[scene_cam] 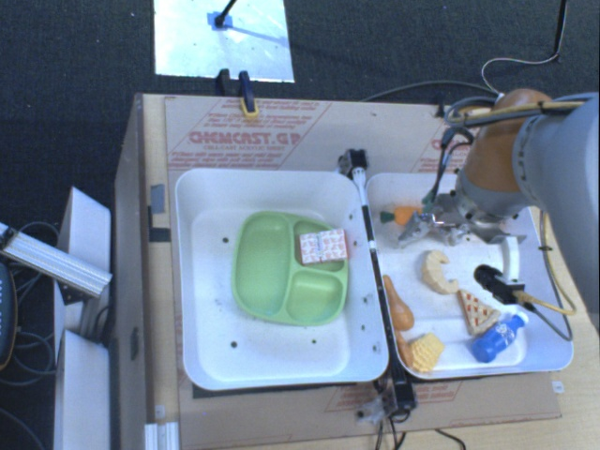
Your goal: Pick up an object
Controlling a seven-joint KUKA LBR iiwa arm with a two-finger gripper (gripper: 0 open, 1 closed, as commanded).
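My gripper [428, 225] hangs low over the far left part of the right bin [553, 350], on the grey arm that reaches in from the right. A small orange toy with a green end [401, 216] lies just left of it, close to or touching it. Nearer the front lie a beige bitten piece [436, 272], a pizza slice [476, 312], a blue bottle [497, 337], an orange sausage-like toy [398, 307] and a yellow ridged piece [425, 350].
The left bin [202, 279] holds a green divided plate [272, 279] with a pink-and-white patterned block [323, 246] on its far right corner. A black ridge [370, 251] separates the bins. A black cable [511, 293] trails over the right bin.
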